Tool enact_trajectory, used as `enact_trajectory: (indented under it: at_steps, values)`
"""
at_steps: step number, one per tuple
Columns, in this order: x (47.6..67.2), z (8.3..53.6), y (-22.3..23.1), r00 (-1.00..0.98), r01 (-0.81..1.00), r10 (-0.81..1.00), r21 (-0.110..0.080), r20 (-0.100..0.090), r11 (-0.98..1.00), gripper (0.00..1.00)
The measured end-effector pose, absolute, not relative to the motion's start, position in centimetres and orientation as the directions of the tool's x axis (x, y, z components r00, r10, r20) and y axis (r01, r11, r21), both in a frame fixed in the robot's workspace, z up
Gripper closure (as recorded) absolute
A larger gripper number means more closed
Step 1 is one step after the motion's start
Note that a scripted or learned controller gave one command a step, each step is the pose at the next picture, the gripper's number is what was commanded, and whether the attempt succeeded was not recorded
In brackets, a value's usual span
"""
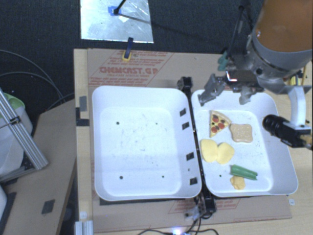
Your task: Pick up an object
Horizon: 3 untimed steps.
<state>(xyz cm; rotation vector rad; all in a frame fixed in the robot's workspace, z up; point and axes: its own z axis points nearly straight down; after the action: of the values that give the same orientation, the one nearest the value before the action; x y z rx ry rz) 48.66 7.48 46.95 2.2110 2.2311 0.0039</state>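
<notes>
Camera view: gripper point(228, 91) hangs open and holding nothing over the far rim of the right bin point(283, 180), fingers spread, above the pizza slice point(218, 122), with toast point(241, 132) just beside the slice, yellow pieces point(218, 152) nearer, green bean point(243, 172) nearest; left bin point(105, 102) alongside.

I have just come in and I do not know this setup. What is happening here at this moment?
A robot arm reaches in from the right, and its gripper hangs open over the far edge of the right bin, holding nothing. In that bin lie toy foods: a pizza slice, a piece of toast, two yellow pieces, a green bean and a small yellow lump. Nothing is picked up yet.
</notes>
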Motion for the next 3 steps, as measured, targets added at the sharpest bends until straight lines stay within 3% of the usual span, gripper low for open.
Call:
enact_trajectory:
  at_steps: [1,2,3]
  values:
    - [49.3,36.8,13.4,-0.008,1.000,1.000,-0.004,0.000,0.008,0.00]
    - [49.6,50.0,16.0,-0.007,1.000,1.000,0.016,0.006,0.007,0.00]
    - [49.6,50.4,15.9,-0.010,1.000,1.000,0.006,0.003,0.010,1.00]
